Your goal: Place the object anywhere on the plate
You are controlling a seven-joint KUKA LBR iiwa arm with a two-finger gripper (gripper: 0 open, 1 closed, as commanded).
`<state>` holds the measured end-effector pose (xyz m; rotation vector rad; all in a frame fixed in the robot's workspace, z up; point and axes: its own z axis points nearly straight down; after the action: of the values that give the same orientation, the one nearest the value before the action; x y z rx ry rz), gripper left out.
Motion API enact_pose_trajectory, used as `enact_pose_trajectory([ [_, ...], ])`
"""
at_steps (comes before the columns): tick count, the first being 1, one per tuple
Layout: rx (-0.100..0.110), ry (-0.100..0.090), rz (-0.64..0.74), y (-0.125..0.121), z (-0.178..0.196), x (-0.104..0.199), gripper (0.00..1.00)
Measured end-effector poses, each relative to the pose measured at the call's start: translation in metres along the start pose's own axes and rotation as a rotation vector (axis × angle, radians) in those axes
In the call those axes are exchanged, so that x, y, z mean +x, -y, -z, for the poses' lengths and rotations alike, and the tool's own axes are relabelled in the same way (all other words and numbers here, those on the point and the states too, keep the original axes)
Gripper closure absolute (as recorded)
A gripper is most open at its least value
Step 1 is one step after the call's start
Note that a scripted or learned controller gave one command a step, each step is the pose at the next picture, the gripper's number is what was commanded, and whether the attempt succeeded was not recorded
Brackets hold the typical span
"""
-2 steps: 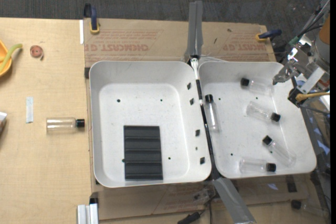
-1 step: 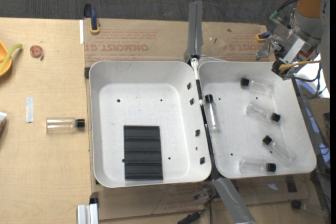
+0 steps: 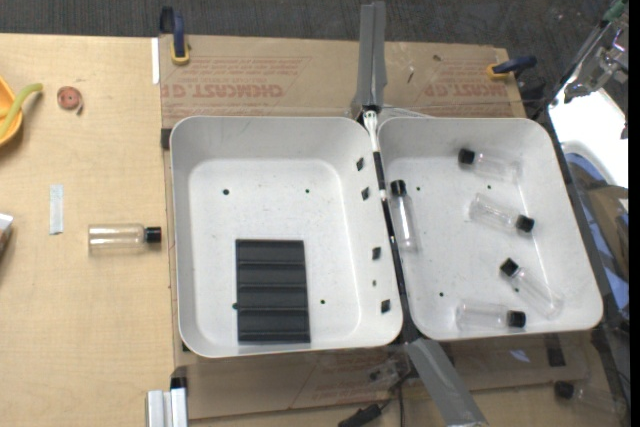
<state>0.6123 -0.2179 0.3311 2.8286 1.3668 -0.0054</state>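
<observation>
A black ribbed plate (image 3: 271, 291) lies flat in the left bin (image 3: 200, 165), toward its front middle. The right bin (image 3: 560, 215) holds several clear vials with black caps. One vial (image 3: 404, 215) lies along the bin's left wall. Another (image 3: 487, 162) is at the back, one (image 3: 500, 213) in the middle, one (image 3: 530, 285) at the front right and one (image 3: 485, 318) by the front wall. All lie on their sides, apart from each other.
On the wooden bench to the left lie a spare vial (image 3: 120, 236), a small white strip (image 3: 56, 210), a red disc (image 3: 68, 97) and a yellow object (image 3: 10, 112). Clamps (image 3: 174, 37) (image 3: 510, 68) pin the cardboard (image 3: 260, 80) under the bins.
</observation>
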Motion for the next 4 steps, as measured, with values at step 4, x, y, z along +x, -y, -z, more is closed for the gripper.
enact_pose_trajectory([
  [4,0.001,0.001,-0.703,0.109,0.051,0.181,0.0],
])
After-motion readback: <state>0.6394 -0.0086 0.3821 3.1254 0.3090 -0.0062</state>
